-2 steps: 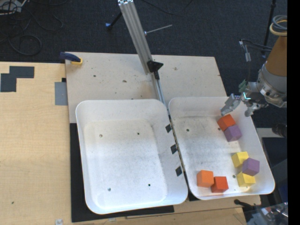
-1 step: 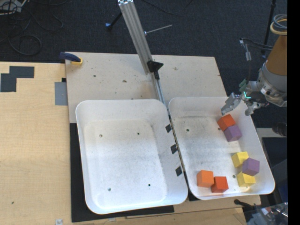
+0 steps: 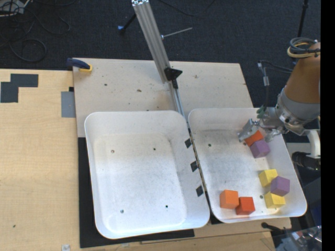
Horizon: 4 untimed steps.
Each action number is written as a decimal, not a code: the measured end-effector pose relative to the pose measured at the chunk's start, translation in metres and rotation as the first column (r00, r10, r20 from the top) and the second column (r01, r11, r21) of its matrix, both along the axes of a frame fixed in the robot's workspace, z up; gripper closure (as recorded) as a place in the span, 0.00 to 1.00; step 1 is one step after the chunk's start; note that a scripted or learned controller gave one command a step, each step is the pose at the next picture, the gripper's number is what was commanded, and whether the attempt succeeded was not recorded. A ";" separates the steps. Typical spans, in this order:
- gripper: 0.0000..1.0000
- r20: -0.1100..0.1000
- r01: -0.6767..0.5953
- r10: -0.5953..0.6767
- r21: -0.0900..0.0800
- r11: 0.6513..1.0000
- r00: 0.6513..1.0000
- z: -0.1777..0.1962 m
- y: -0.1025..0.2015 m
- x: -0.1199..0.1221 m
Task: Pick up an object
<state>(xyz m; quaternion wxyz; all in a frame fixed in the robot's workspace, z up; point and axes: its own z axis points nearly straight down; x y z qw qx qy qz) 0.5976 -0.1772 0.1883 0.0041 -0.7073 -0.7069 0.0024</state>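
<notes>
— Looking down on the bench (image 3: pixel 209 85): where was the arm (image 3: pixel 302 88)?

— Reached in from the right, over the upper right part of the right bin (image 3: pixel 220 124). End effector (image 3: pixel 257 132) down low there, metal fingers (image 3: pixel 247 131) on either side of a red-orange block (image 3: pixel 254 137).

— Clamped on it, then?

— Looked so: block sat between the fingers, closed against its sides. Could not tell whether lifted clear of the bin floor or resting on it.

— Anything touching that block?

— Purple cube (image 3: pixel 260 148) just below, right against it. Could not tell whether the fingers touched the purple one as well.

— And elsewhere in that bin?

— Lower right corner: yellow block (image 3: pixel 267 177), second purple cube (image 3: pixel 280 185) just beside it, another yellow block (image 3: pixel 274 200) below those, near the rim. Further left along the near edge: orange cube (image 3: pixel 229 198) and red cube (image 3: pixel 245 205), touching each other. All well apart from the end effector.

— Left bin (image 3: pixel 104 135)?

— White, scuffed grey across the floor, a few dark specks. Black clips (image 3: pixel 193 166) along the seam between the two bins.

— Beyond the bins?

— Slanted aluminium bar (image 3: pixel 153 38) rising from the back of the bench, checker marker (image 3: pixel 140 0) on top. Blue and yellow clamp (image 3: pixel 79 64) at the far left corner. Pale wooden board (image 3: pixel 34 150) to the left, dark carpet (image 3: pixel 68 20) and cables (image 3: pixel 26 46) behind.
</notes>
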 end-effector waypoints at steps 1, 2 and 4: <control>0.00 0.002 0.001 -0.001 -0.001 1.000 1.000 -0.048 -0.007 0.002; 0.00 0.034 0.001 0.000 -0.010 1.000 0.999 -0.067 -0.008 0.010; 1.00 0.013 -0.002 0.002 -0.004 1.000 1.000 0.003 -0.010 0.015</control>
